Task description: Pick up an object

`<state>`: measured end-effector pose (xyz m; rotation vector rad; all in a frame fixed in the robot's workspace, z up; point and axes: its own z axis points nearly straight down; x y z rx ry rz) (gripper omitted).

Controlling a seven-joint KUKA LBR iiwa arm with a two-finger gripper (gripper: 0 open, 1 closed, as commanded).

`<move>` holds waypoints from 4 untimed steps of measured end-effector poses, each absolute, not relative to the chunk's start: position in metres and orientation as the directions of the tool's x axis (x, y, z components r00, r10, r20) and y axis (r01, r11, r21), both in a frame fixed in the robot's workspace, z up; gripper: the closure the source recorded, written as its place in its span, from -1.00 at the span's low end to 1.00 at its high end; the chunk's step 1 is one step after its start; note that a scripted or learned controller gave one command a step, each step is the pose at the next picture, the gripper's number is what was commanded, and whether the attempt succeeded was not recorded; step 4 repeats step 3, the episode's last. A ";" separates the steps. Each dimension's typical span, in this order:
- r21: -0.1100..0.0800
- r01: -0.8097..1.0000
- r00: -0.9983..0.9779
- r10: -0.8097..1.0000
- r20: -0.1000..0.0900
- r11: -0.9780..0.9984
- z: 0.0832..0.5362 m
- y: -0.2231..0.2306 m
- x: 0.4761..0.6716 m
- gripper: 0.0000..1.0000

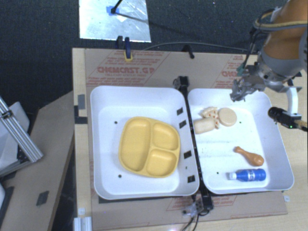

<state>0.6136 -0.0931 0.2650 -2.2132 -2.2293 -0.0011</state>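
Note:
The right bin [274,143] holds a cluster of pale beige food-shaped pieces [215,118] near its upper left, a brown drumstick-shaped toy [249,155] lower right, and a blue bottle [248,175] lying on its side near the front edge. My gripper [238,94] hangs over the bin's back edge, up and to the right of the beige pieces, with nothing seen between its fingers. The orange-banded wrist [288,18] rises behind it at the top right.
The left bin [103,129] carries a yellow divided tray [149,147]. A black clip strip [186,124] runs between the two bins. A shiny metal sheet [114,13] lies on the dark floor beyond the bench. An aluminium rail [17,134] stands at the far left.

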 end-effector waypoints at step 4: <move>-0.001 1.000 -0.011 1.000 0.003 0.011 0.242 0.065 0.567 1.00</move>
